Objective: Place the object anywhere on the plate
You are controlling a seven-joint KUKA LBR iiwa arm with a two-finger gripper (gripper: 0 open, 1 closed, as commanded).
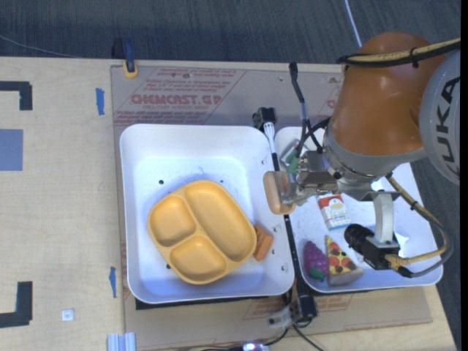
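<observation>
A yellow plate (pixel 201 230) with three compartments lies in the left bin (pixel 135 189), toward its front. My gripper (pixel 287 191) hangs over the wall between the two bins, to the right of the plate and above its level. A tan, bread-like piece (pixel 274 191) sits at its fingertips on the left side and looks held off the bin floor. The wrist hides most of the fingers.
A small orange-brown block (pixel 263 242) leans against the plate's right rim. The right bin (pixel 423 209) holds a red-and-white carton (pixel 334 212), a purple grape bunch (pixel 316 259) and a pizza slice (pixel 340 258). The arm covers that bin's back half.
</observation>
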